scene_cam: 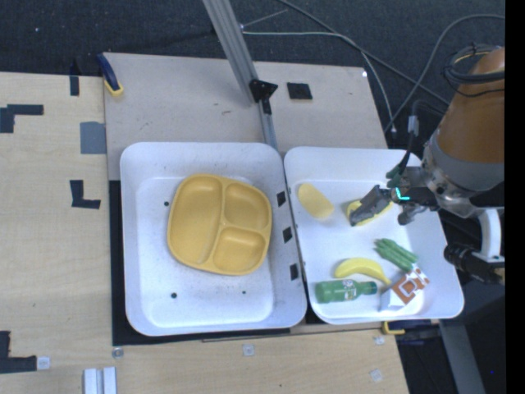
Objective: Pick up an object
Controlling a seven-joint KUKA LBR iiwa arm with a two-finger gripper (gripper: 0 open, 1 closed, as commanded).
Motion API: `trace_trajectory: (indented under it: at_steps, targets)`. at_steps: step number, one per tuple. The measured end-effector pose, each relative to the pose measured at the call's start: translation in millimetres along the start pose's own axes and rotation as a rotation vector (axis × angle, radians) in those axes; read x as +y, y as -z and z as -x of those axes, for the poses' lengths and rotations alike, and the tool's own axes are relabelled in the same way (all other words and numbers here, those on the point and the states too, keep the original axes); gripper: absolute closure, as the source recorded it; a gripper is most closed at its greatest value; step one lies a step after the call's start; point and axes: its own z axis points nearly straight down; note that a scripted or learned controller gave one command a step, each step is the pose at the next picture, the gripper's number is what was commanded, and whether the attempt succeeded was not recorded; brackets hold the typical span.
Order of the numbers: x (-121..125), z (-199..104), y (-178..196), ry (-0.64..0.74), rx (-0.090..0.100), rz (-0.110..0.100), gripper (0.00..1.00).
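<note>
The small yellow object with a dark patch is lying in the upper middle of the right white bin, and in the camera view the two-finger gripper is sitting low over it, one dark finger touching or overlapping its upper edge while the other finger is standing off to the right, so the hand is looking spread wide rather than closed, and nothing is showing clamped between its fingers. The grey arm with its orange band is reaching in from the right edge. Near it in the same bin, a pale yellow rounded block is resting near the left wall, and lower down a yellow banana, a green bottle with a white label, a green leafy vegetable piece and an orange-and-white carton are crowding together (the bottle and banana are touching). The left white bin is holding a yellow compartment tray, well apart from the action. My judgement: the grasp is looking off-centre, so closing now is risking a pinch on one edge only, letting the object squirt sideways or tip out on the lift.
</note>
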Motion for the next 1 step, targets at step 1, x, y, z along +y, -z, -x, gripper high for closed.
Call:
trace_trajectory:
  at_steps: [1]
  targets:
    - [0.1,0.0,0.1,0.000,0.000,0.001,0.00]
